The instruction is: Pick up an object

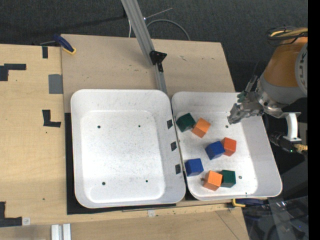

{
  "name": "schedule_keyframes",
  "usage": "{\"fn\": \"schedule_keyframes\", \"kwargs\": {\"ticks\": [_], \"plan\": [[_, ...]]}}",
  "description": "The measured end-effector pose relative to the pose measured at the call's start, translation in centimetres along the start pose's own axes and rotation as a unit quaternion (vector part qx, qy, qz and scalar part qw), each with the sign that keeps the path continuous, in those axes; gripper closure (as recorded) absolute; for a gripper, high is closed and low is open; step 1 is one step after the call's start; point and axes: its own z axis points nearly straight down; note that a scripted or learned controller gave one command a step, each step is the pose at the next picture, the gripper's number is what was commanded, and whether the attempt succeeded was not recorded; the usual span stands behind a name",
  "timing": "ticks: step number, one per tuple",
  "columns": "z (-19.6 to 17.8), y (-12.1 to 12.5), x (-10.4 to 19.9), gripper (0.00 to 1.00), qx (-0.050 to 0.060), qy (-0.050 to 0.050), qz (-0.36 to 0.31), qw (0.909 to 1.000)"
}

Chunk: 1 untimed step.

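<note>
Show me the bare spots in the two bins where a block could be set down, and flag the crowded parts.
The left bin has its whole floor bare. In the right bin, free strips lie along the top edge above the green cube and below the gripper along the right wall. Crowded: the middle and lower left, around the blue cube and the orange cube.

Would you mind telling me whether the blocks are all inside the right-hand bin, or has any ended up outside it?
All inside. The six blocks, from the green one down to the orange one, lie within the right bin.
</note>
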Motion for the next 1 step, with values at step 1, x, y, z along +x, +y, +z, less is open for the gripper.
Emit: {"fn": "schedule_keyframes", "kwargs": {"ticks": [1], "plan": [[-4.34,0.53,-0.09,1.00,0.000,0.000,0.000,1.0000]]}}
